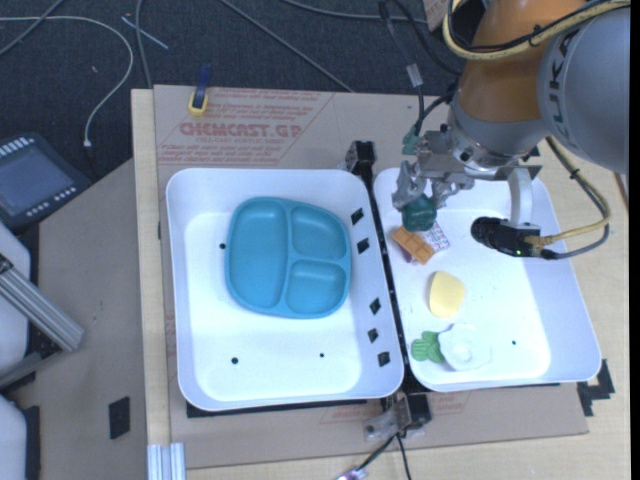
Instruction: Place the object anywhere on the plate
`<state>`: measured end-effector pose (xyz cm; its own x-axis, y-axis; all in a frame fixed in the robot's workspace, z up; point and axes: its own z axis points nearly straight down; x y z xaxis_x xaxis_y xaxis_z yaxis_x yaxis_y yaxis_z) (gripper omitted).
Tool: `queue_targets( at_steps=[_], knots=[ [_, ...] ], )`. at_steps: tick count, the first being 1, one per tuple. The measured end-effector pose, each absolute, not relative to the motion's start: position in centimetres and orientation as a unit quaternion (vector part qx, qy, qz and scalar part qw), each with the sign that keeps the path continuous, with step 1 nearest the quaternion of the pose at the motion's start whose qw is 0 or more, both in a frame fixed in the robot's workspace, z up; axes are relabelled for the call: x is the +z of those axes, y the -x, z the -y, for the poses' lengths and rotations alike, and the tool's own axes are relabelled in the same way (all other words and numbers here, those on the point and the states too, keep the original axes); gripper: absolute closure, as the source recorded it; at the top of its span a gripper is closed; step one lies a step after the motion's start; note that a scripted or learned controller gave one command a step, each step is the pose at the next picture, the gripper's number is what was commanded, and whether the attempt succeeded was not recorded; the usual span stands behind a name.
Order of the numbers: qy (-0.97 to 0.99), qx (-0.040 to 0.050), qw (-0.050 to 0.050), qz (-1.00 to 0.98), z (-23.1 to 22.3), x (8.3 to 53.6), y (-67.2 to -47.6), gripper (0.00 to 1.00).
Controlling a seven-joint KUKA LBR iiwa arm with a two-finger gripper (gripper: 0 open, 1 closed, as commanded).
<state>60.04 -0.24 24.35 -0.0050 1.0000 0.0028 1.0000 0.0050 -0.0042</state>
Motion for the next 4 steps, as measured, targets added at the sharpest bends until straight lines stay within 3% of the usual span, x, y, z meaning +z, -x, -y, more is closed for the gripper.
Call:
queue_targets(
  at_steps=[2, 3, 4],
  knots=[
    [0.706, 0.0012, 0.003, 0.709, -8.8, 22.1, -55.9, 1.00],
    [0.706, -0.0013, 0.000, 0.709, -12.0, 23.6, -55.4, 1.00],
    [0.707, -0.0004, 0.000, 0.707, -11.8, 23.5, -55.5, 0.00]
  ],
)
